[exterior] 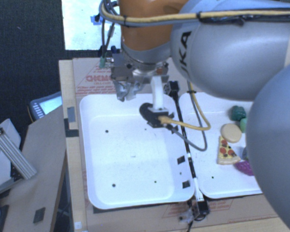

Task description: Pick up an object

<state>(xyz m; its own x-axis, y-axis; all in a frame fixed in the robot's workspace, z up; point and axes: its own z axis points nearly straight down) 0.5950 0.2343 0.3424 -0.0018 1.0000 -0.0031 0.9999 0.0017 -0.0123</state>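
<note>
My gripper [126,93] hangs over the far edge of the left white bin [90,155], near its back middle. Below it I see no object. The objects lie in the right white bin [213,180], well to the right of the gripper: a teal lump [238,112], a round beige cookie [231,132], a pizza slice [227,152] and a purple piece [244,168]. The large grey arm covers the right part of that bin, so anything further right is hidden.
A small green piece [243,125] shows beside the cookie at the arm's edge. A black divider strip [186,145] runs between the two bins. Cardboard [91,82] lies under the bins. A slanted metal rail [12,150] stands off the bench at the left.
</note>
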